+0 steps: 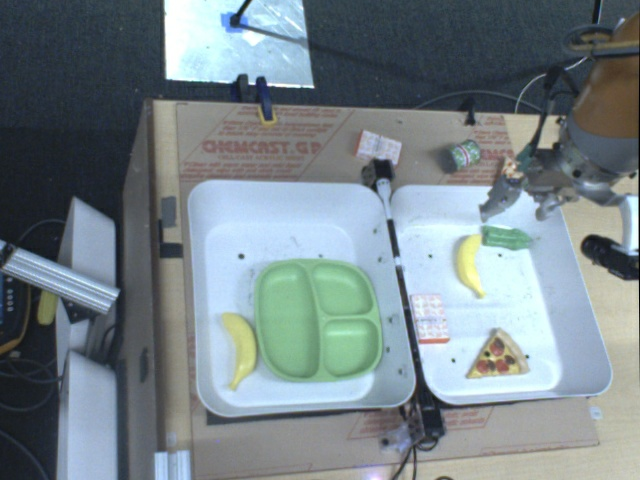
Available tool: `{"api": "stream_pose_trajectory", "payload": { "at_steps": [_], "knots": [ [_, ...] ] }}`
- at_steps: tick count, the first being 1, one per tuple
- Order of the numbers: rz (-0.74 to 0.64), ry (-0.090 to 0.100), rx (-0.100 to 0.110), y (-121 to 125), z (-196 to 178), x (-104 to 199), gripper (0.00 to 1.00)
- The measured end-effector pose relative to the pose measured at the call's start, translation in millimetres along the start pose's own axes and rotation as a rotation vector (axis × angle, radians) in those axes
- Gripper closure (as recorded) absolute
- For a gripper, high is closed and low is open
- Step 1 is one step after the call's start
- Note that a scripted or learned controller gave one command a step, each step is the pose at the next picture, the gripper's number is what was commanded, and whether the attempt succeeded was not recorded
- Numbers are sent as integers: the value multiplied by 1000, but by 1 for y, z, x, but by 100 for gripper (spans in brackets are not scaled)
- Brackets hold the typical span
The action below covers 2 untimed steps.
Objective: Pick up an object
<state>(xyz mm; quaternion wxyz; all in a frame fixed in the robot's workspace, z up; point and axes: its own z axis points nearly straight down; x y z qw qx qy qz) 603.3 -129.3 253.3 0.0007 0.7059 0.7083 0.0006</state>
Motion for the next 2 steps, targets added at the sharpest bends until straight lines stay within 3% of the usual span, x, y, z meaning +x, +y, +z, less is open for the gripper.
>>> {"api": "stream_pose_trajectory", "payload": {
  "at_steps": [1, 2],
  "knots": [
    [2, 0, 3, 17, 99, -15, 0],
    [2, 0, 2, 20, 170, -23, 0]
  ]
}}
